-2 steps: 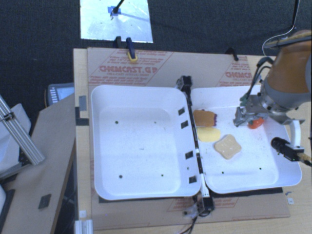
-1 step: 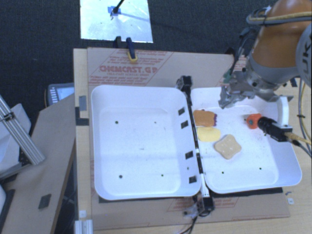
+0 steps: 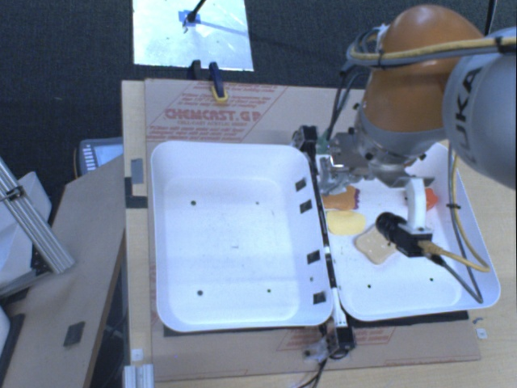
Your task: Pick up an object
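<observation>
Lower right of the frame, in the right bin [image 3: 404, 293]: a flat tan toast-shaped slice [image 3: 373, 249], a pale yellow disc [image 3: 347, 223] just above it, then an orange chunk [image 3: 341, 200]. The gripper [image 3: 327, 170] sits right above that chunk by the bin's left wall. Can't tell if it's wide or closed tbh.

Single fixed camera, mounted above the bench [image 3: 218, 111] and looking down on it at a slant. The near bench edge lies low in the frame; the far edge, with a shiny square sheet [image 3: 190, 23] beyond it on the dark floor [image 3: 65, 55], lies high. The view is wide enough to take in both bins: the left bin [image 3: 234, 249] sits near centre, the right bin [image 3: 396, 285] towards the right margin. The arm [image 3: 420, 63] enters from the right, closer to the lens, screening part of the right bin and most of the gripper [image 3: 327, 170].
</observation>
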You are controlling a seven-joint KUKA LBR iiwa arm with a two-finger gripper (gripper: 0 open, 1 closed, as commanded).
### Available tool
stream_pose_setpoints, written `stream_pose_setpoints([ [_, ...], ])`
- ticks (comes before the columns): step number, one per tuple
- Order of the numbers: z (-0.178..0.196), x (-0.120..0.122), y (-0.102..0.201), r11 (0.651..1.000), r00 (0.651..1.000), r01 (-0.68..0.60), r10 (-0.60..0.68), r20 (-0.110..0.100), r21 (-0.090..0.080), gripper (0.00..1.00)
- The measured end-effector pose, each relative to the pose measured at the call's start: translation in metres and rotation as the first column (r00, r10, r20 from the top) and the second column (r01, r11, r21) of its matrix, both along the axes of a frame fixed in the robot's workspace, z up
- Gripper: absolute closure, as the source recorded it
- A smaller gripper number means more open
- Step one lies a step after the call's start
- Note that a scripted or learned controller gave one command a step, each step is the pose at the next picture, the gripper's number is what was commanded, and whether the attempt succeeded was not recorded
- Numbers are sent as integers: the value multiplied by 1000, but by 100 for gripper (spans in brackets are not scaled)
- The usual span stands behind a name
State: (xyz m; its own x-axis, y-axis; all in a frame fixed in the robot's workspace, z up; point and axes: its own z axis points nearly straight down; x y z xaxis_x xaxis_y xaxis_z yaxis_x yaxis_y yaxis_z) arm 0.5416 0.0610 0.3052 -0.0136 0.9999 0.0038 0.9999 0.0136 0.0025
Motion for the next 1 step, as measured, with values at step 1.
stream_pose_setpoints([
  [1, 55, -52, -26, 1000, 1000, 14, -14, 2, -3, 100],
])
